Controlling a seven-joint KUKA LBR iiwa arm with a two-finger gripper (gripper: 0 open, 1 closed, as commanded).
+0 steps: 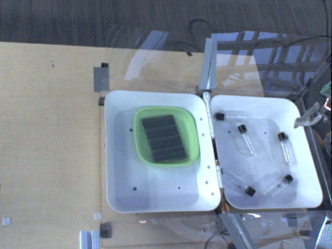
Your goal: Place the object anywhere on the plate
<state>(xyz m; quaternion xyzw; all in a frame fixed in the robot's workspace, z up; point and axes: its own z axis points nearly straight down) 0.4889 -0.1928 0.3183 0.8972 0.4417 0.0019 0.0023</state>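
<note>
Wooden bench bears two bins. Green plate [140, 139] already carries the dark ridged object [164, 138]; placement looks done. Whether I stand open, I cannot tell. Next: keep clear.

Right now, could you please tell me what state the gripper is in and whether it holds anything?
Gripper: at the right bin's far right edge; whether it is open or closed cannot be told, and nothing shows in it.

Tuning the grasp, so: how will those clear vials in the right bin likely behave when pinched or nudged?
The clear vials look like smooth cylinders lying on their sides, so they probably roll when nudged. Their glossy transparent walls suggest slippery, possibly fragile. They seem light.
</note>
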